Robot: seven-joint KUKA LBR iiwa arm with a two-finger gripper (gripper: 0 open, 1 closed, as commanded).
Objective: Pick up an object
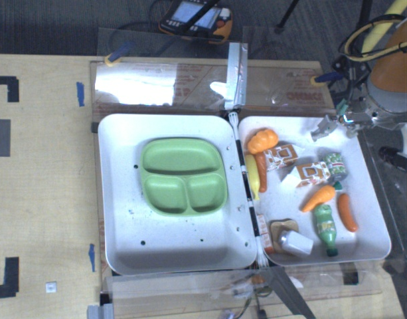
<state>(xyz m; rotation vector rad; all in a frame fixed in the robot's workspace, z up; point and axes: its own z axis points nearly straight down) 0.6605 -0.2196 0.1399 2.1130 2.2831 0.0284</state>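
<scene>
Both white bins look like smooth moulded plastic with a dull sheen; the green divided tray well off from the jaws reads as matt plastic. Toy food nearer the jaws, an orange carrot and a green bottle, looks glossy plastic, the small cartons printed card. The surface is pale, matt wood grain; clear glossy sheet lines the bins' far edge.

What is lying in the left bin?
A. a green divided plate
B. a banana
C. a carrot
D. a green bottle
A: the green divided plate lies alone in the left bin; the bottle, carrot and banana are in the right bin.
</scene>
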